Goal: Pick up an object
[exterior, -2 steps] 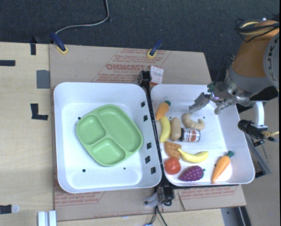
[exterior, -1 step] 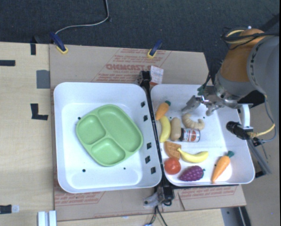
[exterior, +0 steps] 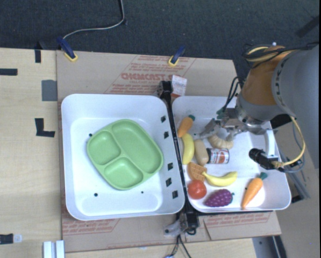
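Note:
My gripper [exterior: 218,131] hangs over the upper middle of the right bin [exterior: 281,198], its fingers spread open. One finger [exterior: 205,132] points down-left toward a tan potato-like piece [exterior: 201,152]. A beige lumpy toy [exterior: 221,141] lies just under the gap between the fingers, not clamped. A small can with a red label [exterior: 218,157] rests right below it.
The right bin also holds a carrot [exterior: 185,125], two bananas [exterior: 187,148] [exterior: 221,179], an orange wafer [exterior: 195,170], a tomato [exterior: 197,189], purple grapes [exterior: 218,198] and a second carrot [exterior: 251,192]. A green divided plate [exterior: 125,153] lies in the left bin [exterior: 74,144].

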